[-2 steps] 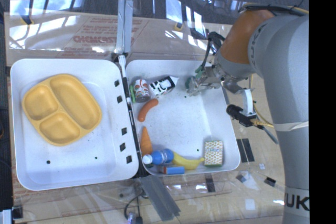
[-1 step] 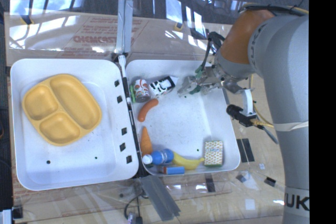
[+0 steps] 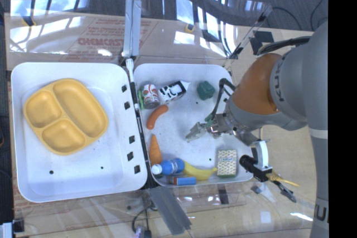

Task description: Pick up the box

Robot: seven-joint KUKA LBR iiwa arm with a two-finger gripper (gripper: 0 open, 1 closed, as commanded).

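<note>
The box (image 3: 226,163) is small, with a pale green and cream pattern, and lies flat near the front right corner of the right bin (image 3: 184,72). My gripper (image 3: 195,132) hangs over the middle of that bin, up and to the left of the box and apart from it. It stands open with nothing between its fingers. The grey arm with its orange band (image 3: 257,89) reaches in from the right.
The right bin also holds a can (image 3: 148,96), a black-and-white carton (image 3: 173,91), a green lump (image 3: 206,90), a red sausage (image 3: 157,116), a carrot (image 3: 155,147), a blue bottle (image 3: 169,166) and a banana (image 3: 199,171) beside the box. A yellow divided plate (image 3: 65,115) lies in the left bin.
</note>
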